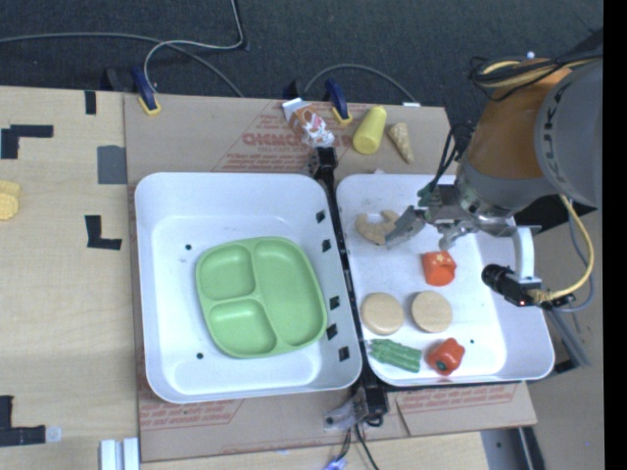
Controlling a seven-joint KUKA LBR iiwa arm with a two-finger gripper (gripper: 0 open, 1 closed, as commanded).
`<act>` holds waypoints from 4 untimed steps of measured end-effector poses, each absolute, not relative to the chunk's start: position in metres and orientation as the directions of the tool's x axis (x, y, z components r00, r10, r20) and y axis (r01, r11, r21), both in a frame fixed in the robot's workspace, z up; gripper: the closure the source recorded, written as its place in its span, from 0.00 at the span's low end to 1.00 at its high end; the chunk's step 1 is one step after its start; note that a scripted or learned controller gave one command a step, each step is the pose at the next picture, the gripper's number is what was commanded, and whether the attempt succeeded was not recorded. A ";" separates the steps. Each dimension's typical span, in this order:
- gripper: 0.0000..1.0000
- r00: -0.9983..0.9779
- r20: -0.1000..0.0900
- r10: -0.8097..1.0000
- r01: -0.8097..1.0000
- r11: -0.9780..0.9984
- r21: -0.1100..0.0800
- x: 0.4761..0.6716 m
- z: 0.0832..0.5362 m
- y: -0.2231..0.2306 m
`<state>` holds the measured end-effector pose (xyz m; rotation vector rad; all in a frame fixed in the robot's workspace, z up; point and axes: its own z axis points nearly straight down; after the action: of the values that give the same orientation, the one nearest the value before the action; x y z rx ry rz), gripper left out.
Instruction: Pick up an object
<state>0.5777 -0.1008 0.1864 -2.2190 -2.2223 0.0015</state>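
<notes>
The left bin [162, 204] holds a green divided plate [260, 297] with three compartments, lying slightly toward the bin's near right.

The right bin [519, 346] holds several small things. Near its far left lies a tan, irregular piece [371, 229] (possibly toy food, hard to identify). Toward the middle sits a small orange-red pepper-like object [439, 267], and nearer the camera two round tan discs [382, 312] [431, 311] lie side by side, close but apart. At the near edge, a green bumpy vegetable [395, 354] lies just beside a red tomato-like object [447, 355].

The arm [529, 145] reaches in from the right over the far part of the right bin. The gripper [416, 225] hangs low between the tan piece and the orange-red object; one grey finger [403, 227] points down-left, just beside or touching the tan piece, though contact cannot be judged. Whether the claw is spread or closed cannot be told from this angle, and nothing is seen held in it.

Beyond the bins, on the cardboard, lie a yellow cylinder [369, 130], a tan cone [402, 142] and a small red-and-white packet [306, 119]. A yellow object [7, 201] is cut off at the left edge.
</notes>
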 end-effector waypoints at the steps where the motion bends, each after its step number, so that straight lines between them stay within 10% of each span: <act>1: 0.00 0.001 -0.001 1.000 1.000 -0.001 -0.004 0.590 0.122 -0.177; 2: 0.00 0.000 -0.002 1.000 1.000 0.000 0.003 0.570 0.087 -0.158; 3: 1.00 0.000 -0.004 1.000 1.000 0.000 0.005 0.571 0.097 -0.159; 4: 0.00 0.000 -0.004 1.000 1.000 0.000 0.005 0.571 0.097 -0.159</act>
<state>0.5710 -0.1590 0.0974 -2.2262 -2.2258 -0.0011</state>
